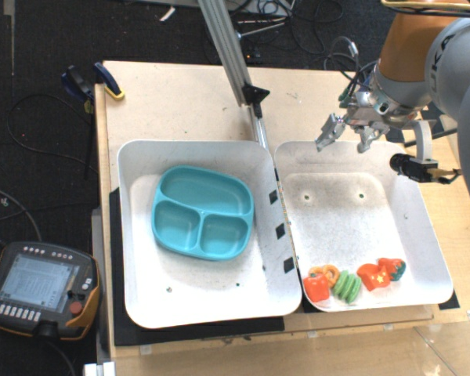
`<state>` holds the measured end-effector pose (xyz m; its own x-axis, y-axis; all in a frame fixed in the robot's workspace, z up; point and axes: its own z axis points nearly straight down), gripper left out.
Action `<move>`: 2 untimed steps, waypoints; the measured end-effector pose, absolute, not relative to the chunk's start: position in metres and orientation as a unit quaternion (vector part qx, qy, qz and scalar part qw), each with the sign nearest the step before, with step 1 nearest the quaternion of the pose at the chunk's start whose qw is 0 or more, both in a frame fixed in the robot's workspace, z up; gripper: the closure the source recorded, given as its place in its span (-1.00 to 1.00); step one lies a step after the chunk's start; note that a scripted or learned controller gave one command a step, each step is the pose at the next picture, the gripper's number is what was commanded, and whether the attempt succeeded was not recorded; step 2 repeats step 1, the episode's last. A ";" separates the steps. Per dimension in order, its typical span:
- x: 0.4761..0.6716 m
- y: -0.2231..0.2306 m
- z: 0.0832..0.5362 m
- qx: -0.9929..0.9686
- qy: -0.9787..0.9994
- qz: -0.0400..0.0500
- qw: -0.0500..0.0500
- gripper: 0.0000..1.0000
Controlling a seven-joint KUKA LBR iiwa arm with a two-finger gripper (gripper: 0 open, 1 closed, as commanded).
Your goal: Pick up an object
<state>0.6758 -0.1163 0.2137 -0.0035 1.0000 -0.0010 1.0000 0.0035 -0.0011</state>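
On the pale wooden bench [180, 100], the right white bin [411, 218] holds small, light plastic toy vegetables [352, 279] near its near edge, likeliest pinched across their narrow sides, while the two-finger gripper [348, 135] hangs spread and empty over the far rim.

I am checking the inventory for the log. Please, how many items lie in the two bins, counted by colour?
Teal: 1, the divided plate in the left bin.
Red/orange: 2, toy peppers in the right bin.
Green: 1, toy vegetable between them.
Total: 4
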 end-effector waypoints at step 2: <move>0.626 -0.110 0.092 -0.707 -0.707 0.001 0.002 -1.00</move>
